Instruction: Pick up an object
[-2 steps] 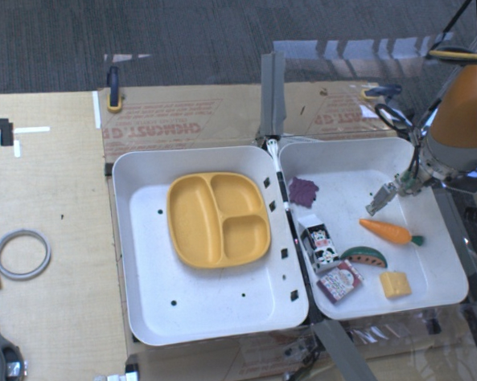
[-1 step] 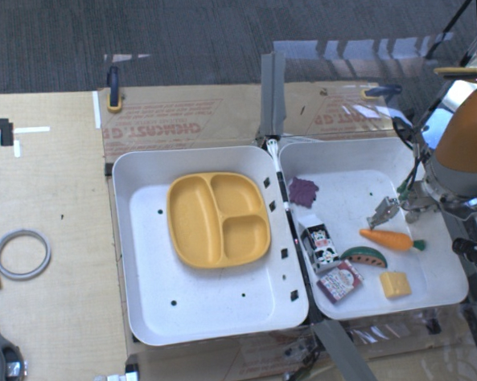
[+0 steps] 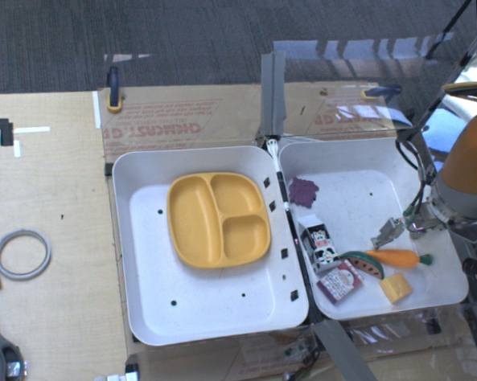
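Observation:
The right bin (image 3: 346, 164) holds several small things: an orange carrot (image 3: 396, 257), a yellow cheese block (image 3: 396, 287), a watermelon slice (image 3: 362, 263), a maroon packet (image 3: 338, 283), a black and white box (image 3: 319, 246) and a purple scrap (image 3: 303, 191). My gripper (image 3: 388, 232) hangs low at the bin's right side, just above and left of the carrot's thick end. Nothing is visibly held in it. The arm's orange band (image 3: 467, 168) sits at the right edge.
A yellow divided plate (image 3: 218, 219) lies in the left bin (image 3: 149, 304). A raised divider (image 3: 287, 223) separates the bins. On the bench to the left are a grey tape ring (image 3: 21, 254) and scissors (image 3: 3, 363). Cables (image 3: 420, 162) hang over the right bin's far corner.

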